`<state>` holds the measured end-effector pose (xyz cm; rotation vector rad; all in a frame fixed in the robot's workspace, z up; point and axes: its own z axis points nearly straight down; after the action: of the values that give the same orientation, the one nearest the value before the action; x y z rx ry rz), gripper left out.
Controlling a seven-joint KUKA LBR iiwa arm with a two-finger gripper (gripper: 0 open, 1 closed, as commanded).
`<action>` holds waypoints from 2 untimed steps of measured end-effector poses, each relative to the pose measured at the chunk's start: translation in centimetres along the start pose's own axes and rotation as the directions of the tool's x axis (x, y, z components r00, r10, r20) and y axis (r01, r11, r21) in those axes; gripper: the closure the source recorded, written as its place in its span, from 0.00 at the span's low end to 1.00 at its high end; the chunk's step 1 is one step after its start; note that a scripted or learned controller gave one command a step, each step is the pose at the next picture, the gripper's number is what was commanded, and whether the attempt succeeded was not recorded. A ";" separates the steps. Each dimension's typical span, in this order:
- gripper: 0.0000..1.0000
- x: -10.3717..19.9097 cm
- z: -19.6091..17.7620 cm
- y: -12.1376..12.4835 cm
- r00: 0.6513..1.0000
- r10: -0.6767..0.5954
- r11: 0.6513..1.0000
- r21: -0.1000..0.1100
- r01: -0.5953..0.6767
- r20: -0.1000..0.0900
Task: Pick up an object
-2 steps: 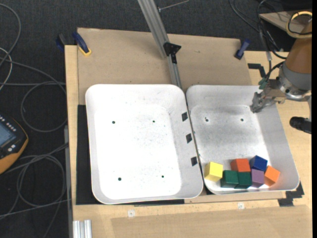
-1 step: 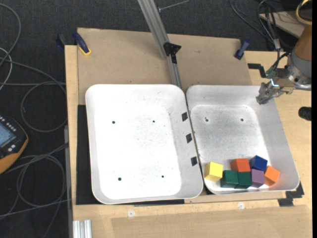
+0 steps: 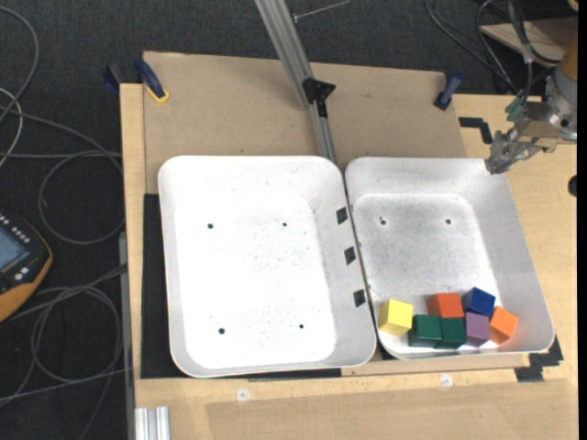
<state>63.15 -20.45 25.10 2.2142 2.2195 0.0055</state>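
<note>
Several small coloured blocks lie bunched at the near edge of the right bin [image 3: 417, 186]: a yellow block [image 3: 397, 315], a green block [image 3: 437, 330], a red-orange block [image 3: 447, 305], a blue block [image 3: 480, 300], a purple block [image 3: 477, 325] and an orange block [image 3: 503, 323]. My gripper [image 3: 498, 161] hangs at the far right corner of the right bin, well away from the blocks. Nothing shows between its fingertips.
The left bin [image 3: 183, 186] sits beside the right one, with black clips along the seam between them. A slanted metal pole [image 3: 292, 53] rises from behind the bins. Blue clamps hold the board at its far corners. Cables lie on the floor to the left.
</note>
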 end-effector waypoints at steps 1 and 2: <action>1.00 0.0 -2.0 0.1 1.000 0.000 1.000 0.001 0.000 0.000; 1.00 5.2 -2.8 -0.9 1.000 -0.004 1.000 0.007 0.004 -0.004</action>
<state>62.19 -15.20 27.85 2.2150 2.2296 0.0029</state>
